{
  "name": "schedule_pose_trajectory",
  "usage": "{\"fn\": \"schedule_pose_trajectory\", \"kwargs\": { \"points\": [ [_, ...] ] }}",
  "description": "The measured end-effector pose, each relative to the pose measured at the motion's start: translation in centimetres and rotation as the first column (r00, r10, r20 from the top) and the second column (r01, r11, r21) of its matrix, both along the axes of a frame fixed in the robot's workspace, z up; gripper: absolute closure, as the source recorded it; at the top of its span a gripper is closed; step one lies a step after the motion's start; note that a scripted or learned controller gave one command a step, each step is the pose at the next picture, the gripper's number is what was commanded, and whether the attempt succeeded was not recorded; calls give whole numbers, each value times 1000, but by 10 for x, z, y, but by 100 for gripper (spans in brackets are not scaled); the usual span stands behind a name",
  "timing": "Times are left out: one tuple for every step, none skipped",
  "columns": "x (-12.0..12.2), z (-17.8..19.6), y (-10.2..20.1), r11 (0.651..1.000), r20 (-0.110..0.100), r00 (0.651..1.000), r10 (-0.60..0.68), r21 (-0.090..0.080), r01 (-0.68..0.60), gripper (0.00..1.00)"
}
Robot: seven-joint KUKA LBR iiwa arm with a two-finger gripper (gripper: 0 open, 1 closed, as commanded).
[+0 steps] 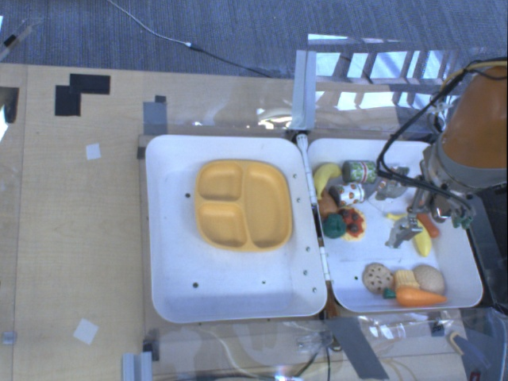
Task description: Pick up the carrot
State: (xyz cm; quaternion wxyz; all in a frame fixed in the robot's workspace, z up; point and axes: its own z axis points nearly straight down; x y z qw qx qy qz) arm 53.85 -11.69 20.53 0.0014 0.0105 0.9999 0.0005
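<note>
Looking like a robotics lab, not a home kitchen: two white bins sitting side by side on a pale wooden bench, toy food lying in the bin right of the yellow divided plate, black marker patches sticking to the bench left of it, a cable trailing over blue-grey carpet beyond it.

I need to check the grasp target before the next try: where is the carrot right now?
The carrot lies in the right bin, at its near edge toward the right corner, just below the bread roll and right of the cookie.
</note>
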Motion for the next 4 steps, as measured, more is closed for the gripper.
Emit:
{"fn": "schedule_pose_trajectory", "kwargs": {
  "points": [
    [-50,-21,91,986,2,986,-169,3,169,0],
    [-2,-70,24,984,1,984,-177,-2,177,0],
    [13,-65,-27,990,7,990,-139,-2,139,0],
    [-36,-48,21,879,2,879,-477,3,477,0]
  ]
}}
